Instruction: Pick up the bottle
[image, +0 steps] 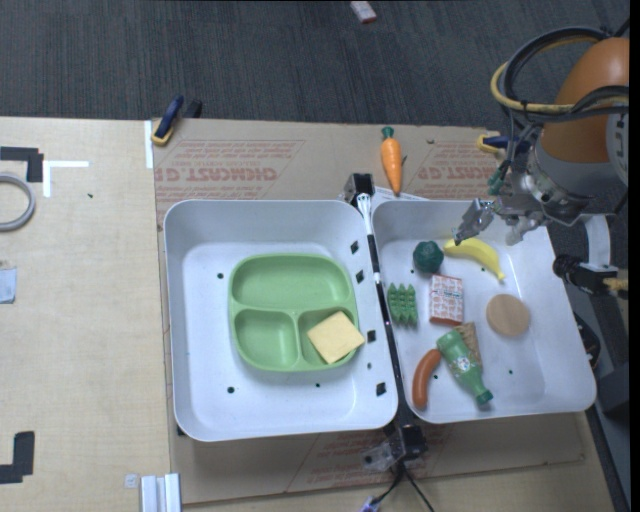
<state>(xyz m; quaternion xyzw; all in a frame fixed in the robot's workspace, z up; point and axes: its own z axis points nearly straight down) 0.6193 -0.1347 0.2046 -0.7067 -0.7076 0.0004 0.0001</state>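
Nearest, lying flat in the right bin (560, 390): green bottle (466, 366), touching the sausage (424, 378) and snack box (446, 299), so likely to skid or drag a neighbour. Farther back, above the banana (478, 254): gripper (492, 224), fingers apparently spread, holding nothing, well apart from the bottle.

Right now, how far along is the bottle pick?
Nothing looks done: the green plastic bottle lies on its side in the right white bin, between the red sausage and the round tan cookie. The gripper hangs over the yellow banana, away from the bottle. Approach, grasp and lift remain.
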